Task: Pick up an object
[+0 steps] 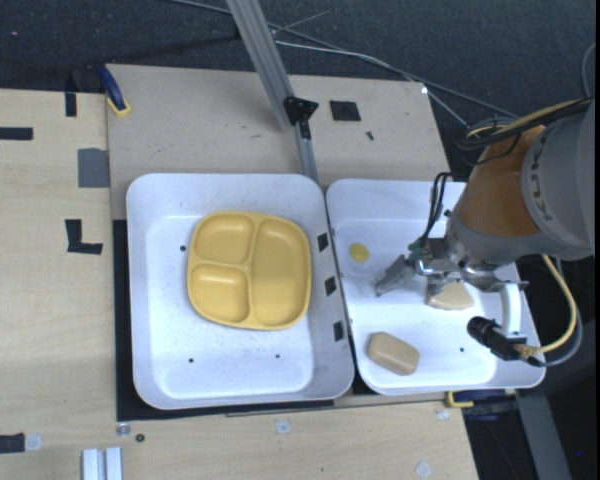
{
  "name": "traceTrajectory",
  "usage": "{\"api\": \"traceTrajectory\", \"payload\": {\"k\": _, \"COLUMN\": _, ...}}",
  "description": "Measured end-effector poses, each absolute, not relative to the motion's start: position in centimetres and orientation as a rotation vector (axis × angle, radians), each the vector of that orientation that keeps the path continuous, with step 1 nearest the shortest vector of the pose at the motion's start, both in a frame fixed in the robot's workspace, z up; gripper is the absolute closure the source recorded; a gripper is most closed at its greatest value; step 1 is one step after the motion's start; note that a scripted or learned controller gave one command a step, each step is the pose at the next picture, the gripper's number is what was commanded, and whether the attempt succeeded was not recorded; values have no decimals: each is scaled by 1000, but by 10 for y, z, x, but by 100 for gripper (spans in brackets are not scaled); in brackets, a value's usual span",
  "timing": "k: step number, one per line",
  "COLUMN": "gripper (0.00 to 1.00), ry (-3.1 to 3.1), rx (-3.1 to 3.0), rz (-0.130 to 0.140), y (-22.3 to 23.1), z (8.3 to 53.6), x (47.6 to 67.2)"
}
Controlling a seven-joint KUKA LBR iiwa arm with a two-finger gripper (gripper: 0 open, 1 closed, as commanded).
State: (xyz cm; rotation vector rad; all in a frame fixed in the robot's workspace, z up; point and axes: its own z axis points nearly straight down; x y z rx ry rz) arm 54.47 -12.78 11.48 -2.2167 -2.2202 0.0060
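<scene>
While the arm (520, 183) reaches in from the right over the right bin (380, 203), its gripper (408, 273) sits low above the bin floor. Two grey fingers (388, 280) splay apart toward the left, jaws open, nothing between them. Pale cream wedge-shaped object (450, 295) lies just beside the gripper body, partly under it; contact unclear. Tan rounded block (393, 353) rests near the bin's front edge, apart from the fingers. Small yellow disc (359, 253) lies near the left wall, just beyond the fingertips. Left bin (160, 368) holds a yellow divided plate (250, 270), lying flat.
</scene>
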Motion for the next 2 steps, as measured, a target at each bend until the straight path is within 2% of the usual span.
{"api": "traceTrajectory", "payload": {"k": 1, "gripper": 100, "ry": -2222, "rx": -2216, "rz": 3, "y": -127, "z": 127, "x": 545}}
{"api": "traceTrajectory", "payload": {"k": 2, "gripper": 100, "ry": -2225, "rx": -2223, "rz": -3, "y": -134, "z": 188, "x": 546}}
